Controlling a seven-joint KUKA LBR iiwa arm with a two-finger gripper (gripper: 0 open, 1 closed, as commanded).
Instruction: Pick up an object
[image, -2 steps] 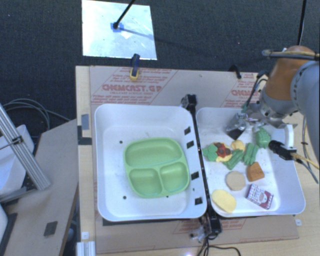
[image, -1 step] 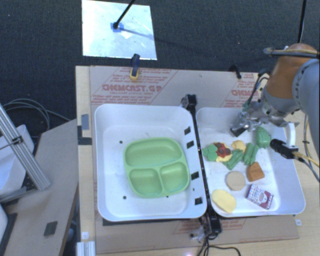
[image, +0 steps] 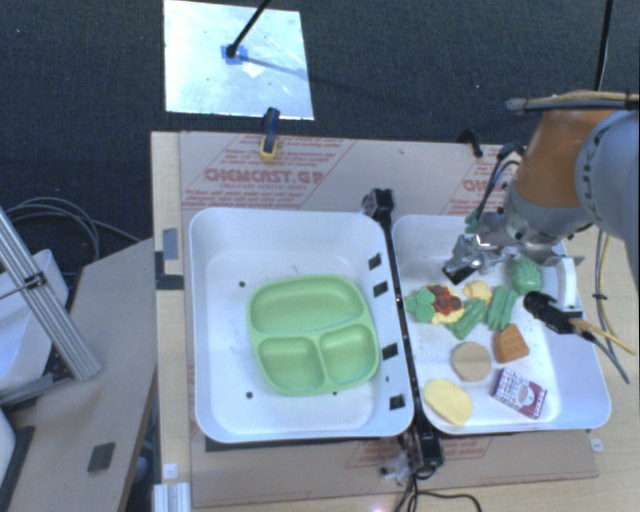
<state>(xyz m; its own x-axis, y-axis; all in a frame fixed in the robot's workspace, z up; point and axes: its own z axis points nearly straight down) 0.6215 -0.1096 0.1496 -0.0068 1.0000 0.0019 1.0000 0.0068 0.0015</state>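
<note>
Jaws (image: 462, 262): state cannot be told; poised over right bin (image: 590, 400), upper left. Candidate objects: toy pile (image: 462, 305) just beside, at 6 o'clock. Advice: descend squarely on one piece, avoiding neighbours. Green tray (image: 310, 335): left bin.

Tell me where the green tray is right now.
The green tray lies flat in the left bin, near its middle, across the divider from the toy food pile.

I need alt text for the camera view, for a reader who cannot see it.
A grey robot arm reaches from the right over the right white bin, which holds small toy foods. The left white bin holds a green divided tray.
</note>
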